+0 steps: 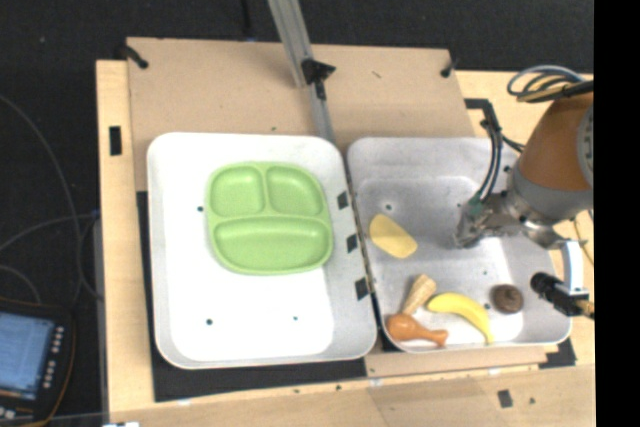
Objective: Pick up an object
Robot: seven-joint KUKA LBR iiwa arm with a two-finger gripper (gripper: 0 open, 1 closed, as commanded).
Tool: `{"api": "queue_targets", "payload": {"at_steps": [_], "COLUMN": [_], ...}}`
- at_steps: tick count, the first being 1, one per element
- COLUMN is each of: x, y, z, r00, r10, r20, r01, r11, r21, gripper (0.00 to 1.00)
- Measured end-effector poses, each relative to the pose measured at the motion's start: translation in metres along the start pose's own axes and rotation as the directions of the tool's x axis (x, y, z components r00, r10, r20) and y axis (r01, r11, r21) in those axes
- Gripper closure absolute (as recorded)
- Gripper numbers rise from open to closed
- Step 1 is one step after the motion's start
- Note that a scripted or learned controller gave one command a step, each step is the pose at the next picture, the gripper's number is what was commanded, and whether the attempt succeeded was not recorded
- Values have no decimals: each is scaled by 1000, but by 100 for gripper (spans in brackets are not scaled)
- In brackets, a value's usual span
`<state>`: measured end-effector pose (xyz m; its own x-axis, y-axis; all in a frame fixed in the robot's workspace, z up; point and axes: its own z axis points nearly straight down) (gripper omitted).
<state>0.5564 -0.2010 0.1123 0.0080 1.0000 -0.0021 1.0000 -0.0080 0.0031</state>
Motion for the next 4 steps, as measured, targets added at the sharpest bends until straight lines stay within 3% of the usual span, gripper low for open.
{"api": "queue_targets", "payload": {"at_steps": [2,3,4], "x": [-2,-2,52], "y": [-4,6,6], "z": [-103,-152,-140], "r00": [1000,1000,1000], "r10": [-11,-11,-15], "r20": [1,1,-2], "r01": [11,11,15], "r11": [1000,1000,1000], "r21": [-5,-4,1], "gripper": [100,100,100]}}
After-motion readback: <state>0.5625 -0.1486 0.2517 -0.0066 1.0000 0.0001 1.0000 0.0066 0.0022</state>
